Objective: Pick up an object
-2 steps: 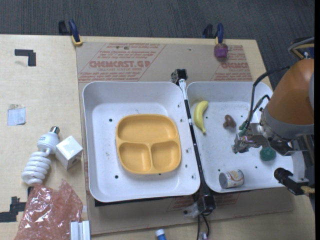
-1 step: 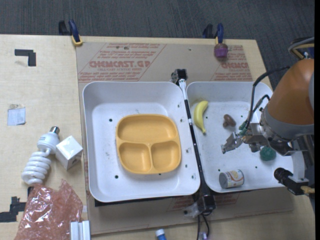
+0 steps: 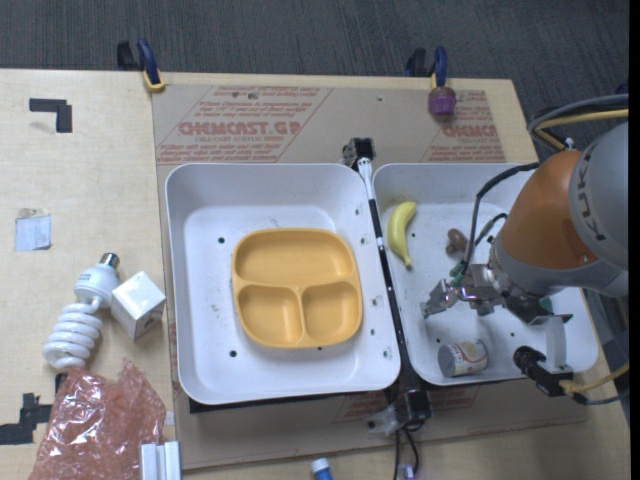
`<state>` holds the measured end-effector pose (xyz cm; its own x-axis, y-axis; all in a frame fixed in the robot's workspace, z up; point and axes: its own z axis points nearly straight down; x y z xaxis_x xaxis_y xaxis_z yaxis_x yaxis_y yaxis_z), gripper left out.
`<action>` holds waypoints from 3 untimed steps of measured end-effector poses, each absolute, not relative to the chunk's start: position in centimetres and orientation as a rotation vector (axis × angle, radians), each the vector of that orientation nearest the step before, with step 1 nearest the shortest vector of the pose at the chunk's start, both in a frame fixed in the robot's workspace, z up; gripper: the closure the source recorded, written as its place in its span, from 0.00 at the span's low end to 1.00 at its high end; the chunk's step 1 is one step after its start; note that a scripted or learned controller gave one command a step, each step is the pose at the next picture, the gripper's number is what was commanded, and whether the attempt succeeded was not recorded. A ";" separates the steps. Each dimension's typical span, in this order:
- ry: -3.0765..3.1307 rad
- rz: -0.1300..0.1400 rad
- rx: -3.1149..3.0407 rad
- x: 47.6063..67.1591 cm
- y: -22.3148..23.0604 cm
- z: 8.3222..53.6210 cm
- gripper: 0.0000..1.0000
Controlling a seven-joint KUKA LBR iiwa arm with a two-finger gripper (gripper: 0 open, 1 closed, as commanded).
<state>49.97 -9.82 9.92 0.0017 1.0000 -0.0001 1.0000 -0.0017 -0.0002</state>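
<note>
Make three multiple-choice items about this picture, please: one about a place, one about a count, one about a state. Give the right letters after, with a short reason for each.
1. Where does the banana lie?
A. In the right bin, near its left wall
B. On the yellow tray
C. On the bench beside the light bulb

2. How many compartments does the yellow tray have?
A. Two
B. Three
C. Five

3. How does the small can lie?
A. Standing upright on the tray
B. On its side in the right bin
C. Held between the fingers

Answers:
1. A: the banana lies in the right bin, close to the wall that it shares with the left bin.
2. B: one wide compartment on top and two smaller ones below.
3. B: the can lies on its side on the bin floor, below the gripper, apart from it.
</note>
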 end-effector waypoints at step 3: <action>-2.225 -0.001 -2.220 52.4 -4.4 19.2 1.00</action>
<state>52.39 -4.43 19.24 -0.0023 1.0000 -0.0010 1.0000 0.0023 0.0019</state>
